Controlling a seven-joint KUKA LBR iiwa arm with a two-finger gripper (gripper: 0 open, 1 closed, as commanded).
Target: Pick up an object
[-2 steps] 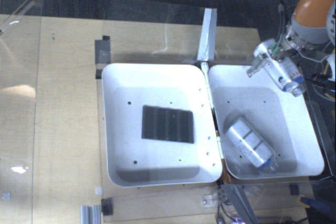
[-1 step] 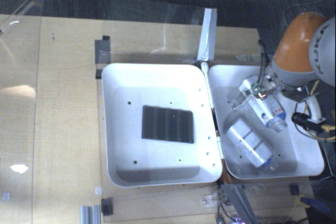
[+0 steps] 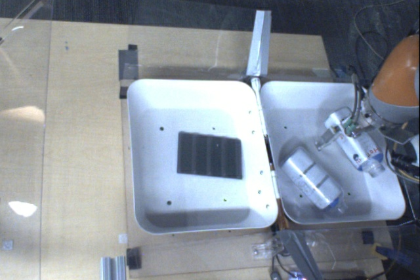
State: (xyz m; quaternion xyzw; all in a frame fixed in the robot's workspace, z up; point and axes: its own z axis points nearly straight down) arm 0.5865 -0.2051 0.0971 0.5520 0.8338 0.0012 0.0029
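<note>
In the right bin (image 3: 295, 101) a large clear plastic bottle (image 3: 311, 180) lies on its side near the front. A smaller clear bottle (image 3: 359, 153) lies at the bin's right side. My gripper (image 3: 338, 129) hangs low over the right bin, just left of the small bottle's upper end and behind the large one. The grey arm with its orange band (image 3: 399, 79) comes in from the right. The left bin (image 3: 151, 108) holds a dark ribbed rectangular pad (image 3: 210, 155) lying flat in its middle.
A thin wall divides the two bins (image 3: 264, 141). A grey upright bar (image 3: 260, 42) stands behind the bins where they meet. Cables (image 3: 400, 170) run along the right bin's right rim. Wooden bench surface (image 3: 65, 141) stretches to the left.
</note>
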